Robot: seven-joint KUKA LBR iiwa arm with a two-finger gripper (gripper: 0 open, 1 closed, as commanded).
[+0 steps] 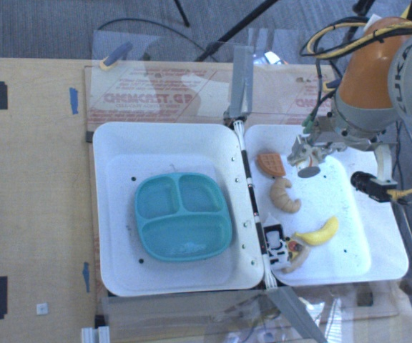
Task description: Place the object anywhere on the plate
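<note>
A: Start at the left. What is in the left bin (113, 145)?

B: A teal plate (183, 216) with three compartments, lying flat near the middle of the bin floor. Nothing rests on it.

A: And across the divider?

B: The right bin (378, 252) holds the food items. Nearest the divider at the top is a flat orange-brown piece like a waffle (270, 164). Just below it lies a croissant (285, 195), close to the waffle, though I cannot tell if they touch. Lower down, a banana (318, 231) lies tilted, and in the corner by the divider sits a small jumble of black, white and tan objects (285, 251) that I cannot make out.

A: Where is the gripper (307, 154)?

B: Over the upper part of the right bin, right of the waffle, under the orange band of the arm (371, 63).

A: Are its fingers spread or together?

B: I cannot tell; they are too small and cluttered. I see nothing between them.
</note>
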